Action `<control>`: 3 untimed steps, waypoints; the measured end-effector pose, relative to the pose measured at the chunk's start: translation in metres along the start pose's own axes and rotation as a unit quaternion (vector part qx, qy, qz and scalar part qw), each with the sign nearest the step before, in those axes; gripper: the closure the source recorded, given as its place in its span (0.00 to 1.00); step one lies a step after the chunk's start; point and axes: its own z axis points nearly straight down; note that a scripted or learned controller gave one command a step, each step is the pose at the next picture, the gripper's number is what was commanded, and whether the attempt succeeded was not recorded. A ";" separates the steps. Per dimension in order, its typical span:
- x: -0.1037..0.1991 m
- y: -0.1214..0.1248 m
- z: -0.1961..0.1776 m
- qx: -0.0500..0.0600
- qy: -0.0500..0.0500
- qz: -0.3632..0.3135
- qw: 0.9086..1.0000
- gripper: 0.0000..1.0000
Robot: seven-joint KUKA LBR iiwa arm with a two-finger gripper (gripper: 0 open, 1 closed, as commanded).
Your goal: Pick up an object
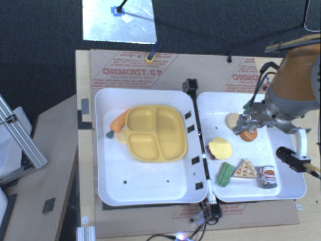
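Orange toy food (248,134) lies in the right bin (296,185), against a tan round piece (232,120), directly under the gripper (246,125). Whether the gripper is apart or together is impossible to tell. Reaching in from the right, the arm (296,79) bends downward over the bin's upper part.

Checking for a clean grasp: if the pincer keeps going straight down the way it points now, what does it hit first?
Most likely the orange-red round item right under the pincer in the right bin, next to a pale tan piece. Depth is unclear from this slanted view; it may already be touching.
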 end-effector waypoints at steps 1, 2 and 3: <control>0.053 -0.007 0.011 0.000 0.000 0.000 1.000 1.00; 0.088 -0.010 0.010 0.000 -0.001 0.001 1.000 1.00; 0.089 -0.021 0.011 0.000 -0.001 0.004 1.000 1.00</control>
